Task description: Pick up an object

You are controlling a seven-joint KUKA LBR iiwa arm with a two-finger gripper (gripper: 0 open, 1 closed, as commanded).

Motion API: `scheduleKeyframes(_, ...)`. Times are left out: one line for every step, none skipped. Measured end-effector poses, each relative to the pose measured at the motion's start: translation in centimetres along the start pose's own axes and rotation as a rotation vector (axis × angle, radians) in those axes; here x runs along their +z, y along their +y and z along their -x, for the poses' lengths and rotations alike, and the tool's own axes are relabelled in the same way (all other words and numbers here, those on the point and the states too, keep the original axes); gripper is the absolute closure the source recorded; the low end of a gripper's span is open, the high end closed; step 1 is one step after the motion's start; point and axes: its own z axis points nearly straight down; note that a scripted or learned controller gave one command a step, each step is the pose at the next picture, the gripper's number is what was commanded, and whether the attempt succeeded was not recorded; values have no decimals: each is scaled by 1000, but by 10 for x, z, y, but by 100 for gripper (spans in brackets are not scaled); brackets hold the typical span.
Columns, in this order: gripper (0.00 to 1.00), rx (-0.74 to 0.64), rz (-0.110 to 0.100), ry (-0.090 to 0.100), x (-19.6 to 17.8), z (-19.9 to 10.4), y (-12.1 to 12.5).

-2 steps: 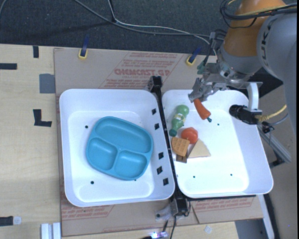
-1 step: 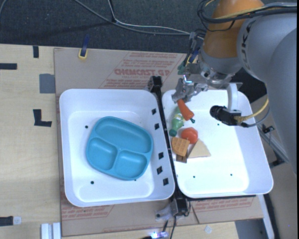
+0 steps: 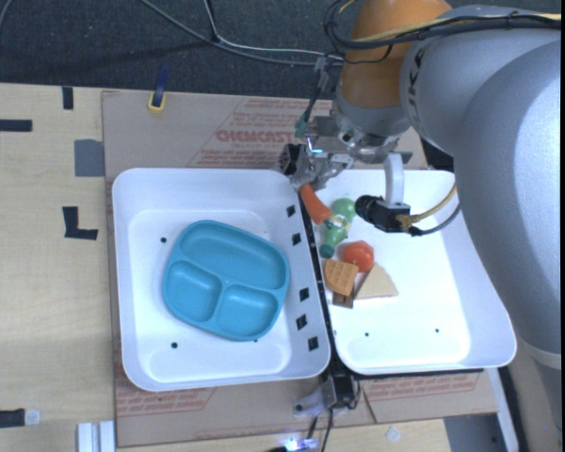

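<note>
Where end effector hangs, carrot beneath.

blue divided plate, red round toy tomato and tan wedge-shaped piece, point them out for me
blue divided plate [image 3: 228, 280], camera view, on the ridge between its compartments
red round toy tomato [image 3: 359, 253], camera view, on its top
tan wedge-shaped piece [image 3: 379, 284], camera view, on its flat face

My arm is smooth grey, broad and rounded, with an orange band above the wrist. Black cables loop over that band. My gripper is small, metallic and dark, a black fitting beside it.
</note>
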Motion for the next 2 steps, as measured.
scheduleKeyframes(100, 0, 1, 0, 9, -44, 10)
scheduleKeyframes(0, 3, 1, -1, 8, -41, 10)
